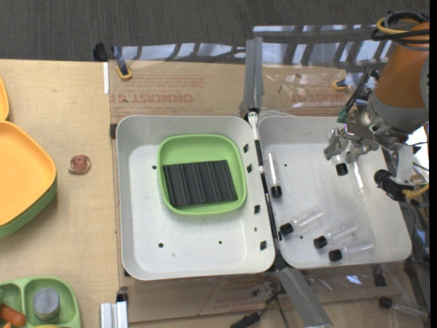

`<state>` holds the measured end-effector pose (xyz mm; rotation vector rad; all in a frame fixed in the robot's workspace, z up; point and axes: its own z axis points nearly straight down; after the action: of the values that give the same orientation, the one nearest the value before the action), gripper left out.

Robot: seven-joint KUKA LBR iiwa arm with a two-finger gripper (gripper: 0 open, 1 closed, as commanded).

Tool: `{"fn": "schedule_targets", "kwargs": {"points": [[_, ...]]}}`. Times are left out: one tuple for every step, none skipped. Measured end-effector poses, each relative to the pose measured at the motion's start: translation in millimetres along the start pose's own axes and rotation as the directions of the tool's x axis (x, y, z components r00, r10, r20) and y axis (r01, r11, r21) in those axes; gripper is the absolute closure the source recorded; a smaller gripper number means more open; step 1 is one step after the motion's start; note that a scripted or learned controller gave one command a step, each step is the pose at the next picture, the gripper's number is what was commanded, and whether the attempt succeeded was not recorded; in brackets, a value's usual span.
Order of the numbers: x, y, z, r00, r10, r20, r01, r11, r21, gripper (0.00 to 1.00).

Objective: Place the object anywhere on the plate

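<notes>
Clear vials with black caps were judged light, rigid, slick and prone to rolling. Grasp was advised across mid-barrel, clear of cap.

Four vials were seen lying flat in right bin, below gripper and to its left. Fifth black cap was seen just beneath gripper; held or not could not be told, nor whether gripper was spread or closed.

Arm was seen reaching in from right, wrist angled down over bin. Green plate was seen well apart, far left of gripper.

Single fixed cam above the bench, tilted down, far enough to frame both white bins: left bin centre frame, right bin toward the right edge. Arm enters from the right. Floor along the top.
</notes>
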<state>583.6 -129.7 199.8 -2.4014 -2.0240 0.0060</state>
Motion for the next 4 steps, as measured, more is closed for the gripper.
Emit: {"fn": "schedule_targets", "kwargs": {"points": [[-0.1,0.1,-0.2,1.000,0.000,0.000,0.000,1.000,-0.001,0.00],[-52.4,38.0,-14.6,0.997,0.083,0.000,-0.083,0.997,-0.001,0.00],[-52.7,38.6,-24.5,0.969,0.249,0.000,-0.249,0.969,0.000,0.00],[-58.6,78.6,-61.7,0.832,0.555,0.000,-0.555,0.832,0.000,0.00]]}}
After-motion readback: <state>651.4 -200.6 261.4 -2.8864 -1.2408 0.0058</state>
